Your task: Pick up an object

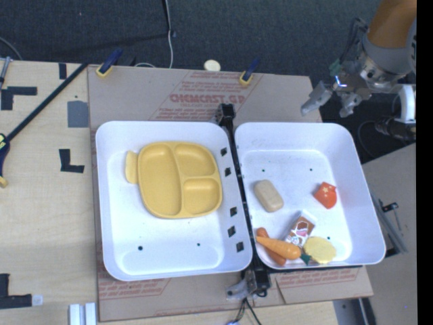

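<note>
The right bin [336, 138] holds a tan bread roll [268, 196], a red strawberry-like piece [325, 194], an orange carrot [277, 246], a small printed carton [300, 231] and a yellow lemon-like piece [319, 250]. My gripper [333, 102] hangs above the bench beyond the right bin's far right corner, well apart from all these objects. Its fingers are spread open with nothing between them.
The left bin [115, 202] carries a yellow divided plate [179, 179]. A black hinge strip [232, 181] runs between the bins. Brown cardboard [196, 97] lies under both. Blue clamps [108, 65] sit at the cardboard's far edge, and a black cable [166, 19] crosses the dark floor behind.
</note>
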Controlling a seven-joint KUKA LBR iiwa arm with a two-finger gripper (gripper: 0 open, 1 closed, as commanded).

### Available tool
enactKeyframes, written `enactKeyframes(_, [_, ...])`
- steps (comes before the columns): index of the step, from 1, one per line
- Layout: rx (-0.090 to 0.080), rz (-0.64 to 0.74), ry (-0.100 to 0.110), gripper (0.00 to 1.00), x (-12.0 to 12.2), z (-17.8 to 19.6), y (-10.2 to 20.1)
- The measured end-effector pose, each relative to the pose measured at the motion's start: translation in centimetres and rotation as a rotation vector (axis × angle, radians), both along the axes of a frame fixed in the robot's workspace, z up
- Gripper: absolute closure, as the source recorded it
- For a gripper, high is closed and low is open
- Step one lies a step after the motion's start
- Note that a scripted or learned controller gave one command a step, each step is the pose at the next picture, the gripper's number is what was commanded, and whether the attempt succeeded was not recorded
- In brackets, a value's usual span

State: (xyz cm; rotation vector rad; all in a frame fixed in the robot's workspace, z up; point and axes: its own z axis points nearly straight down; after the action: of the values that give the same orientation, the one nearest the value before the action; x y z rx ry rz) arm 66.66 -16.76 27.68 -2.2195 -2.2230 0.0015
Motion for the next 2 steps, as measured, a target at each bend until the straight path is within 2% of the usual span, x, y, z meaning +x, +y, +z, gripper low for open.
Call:
enactKeyframes(1, [0.002, -0.006, 0.012, 0.00, -2.7, -14.4, -5.9])
enactKeyframes(2, [0.001, -0.003, 0.002, 0.00, -9.2, -19.5, -5.3])
